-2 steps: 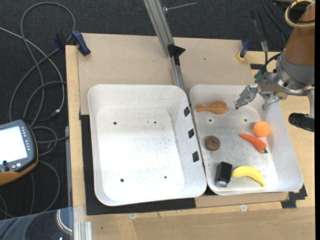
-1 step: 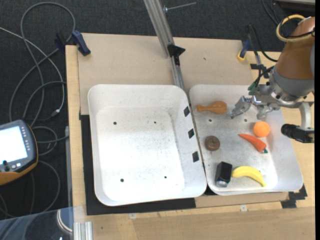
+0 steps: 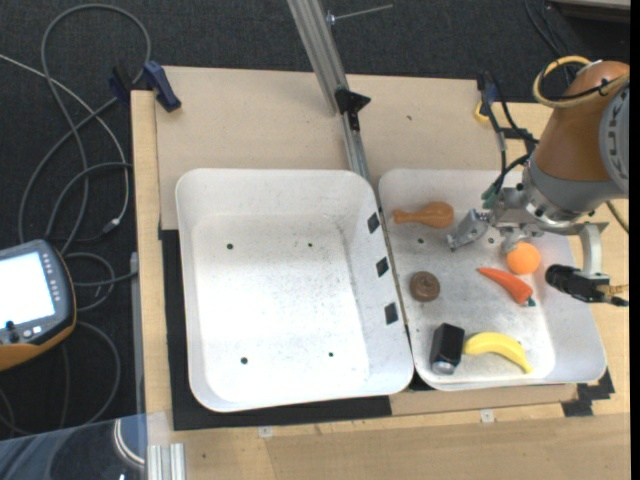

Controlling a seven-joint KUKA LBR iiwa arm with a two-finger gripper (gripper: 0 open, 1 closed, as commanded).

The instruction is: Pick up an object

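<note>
Grey two-finger gripper [image 3: 497, 230] right of frame | fingers' state unclear | best: centre over small orange ball [image 3: 523, 259], descend straight.

No legible text, labels, brands or numbers are showing anywhere in view. The handheld pendant [image 3: 30, 303] at left is displaying a lit screen, but its contents are reading as too blurred to make out.
</note>
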